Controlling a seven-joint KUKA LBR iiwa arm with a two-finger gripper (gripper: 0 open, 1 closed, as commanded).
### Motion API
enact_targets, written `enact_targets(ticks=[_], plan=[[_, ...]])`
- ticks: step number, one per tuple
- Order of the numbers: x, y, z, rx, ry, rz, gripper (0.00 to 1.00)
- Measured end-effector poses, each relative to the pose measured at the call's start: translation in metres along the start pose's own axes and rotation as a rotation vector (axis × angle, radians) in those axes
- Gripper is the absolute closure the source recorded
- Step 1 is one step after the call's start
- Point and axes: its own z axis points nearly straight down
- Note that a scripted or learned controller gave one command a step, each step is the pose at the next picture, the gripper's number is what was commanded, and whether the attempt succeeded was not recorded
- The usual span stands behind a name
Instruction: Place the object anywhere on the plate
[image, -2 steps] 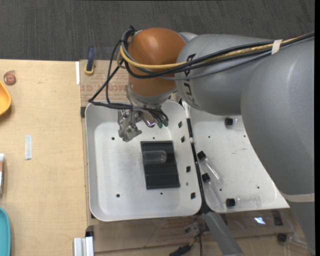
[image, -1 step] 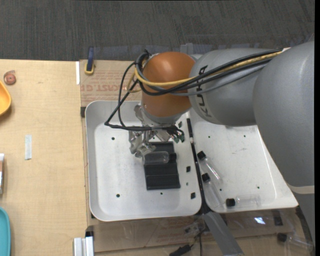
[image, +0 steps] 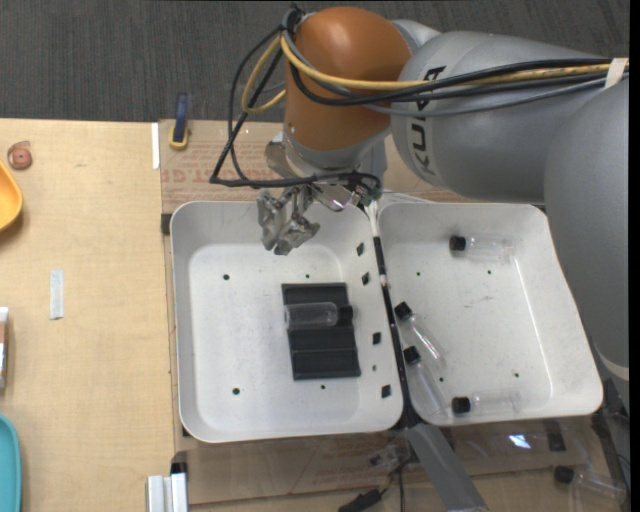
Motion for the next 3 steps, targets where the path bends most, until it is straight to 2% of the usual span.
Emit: enact_targets(ticks=[1, 2, 3], plan=[[0.005, -0.003, 0.045, -0.002, 0.001, -0.038, 1.0], [0.035, -0.012, 0.096, 0.0, 0.0, -0.213, 1.0], [0.001, -0.001, -0.05, -0.001, 0.0, -0.287, 1.0]])
